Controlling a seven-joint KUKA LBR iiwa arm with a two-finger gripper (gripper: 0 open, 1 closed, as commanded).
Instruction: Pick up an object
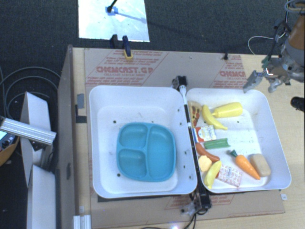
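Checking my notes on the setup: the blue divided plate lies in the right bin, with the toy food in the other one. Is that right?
Not quite: the camera view shows the blue divided plate in the left bin, with the toy food, such as the carrot, in the other one.

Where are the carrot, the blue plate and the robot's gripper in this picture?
carrot [247, 166], camera view, middle of its orange body.
blue plate [164, 152], camera view, floor of its large right compartment.
gripper [263, 81], camera view, midway between its two fingertips.

The cardboard sheet [143, 63] under the bins bears red print, "CHEMCAST GP" at upper left; the repeat at upper right is too angled to read.
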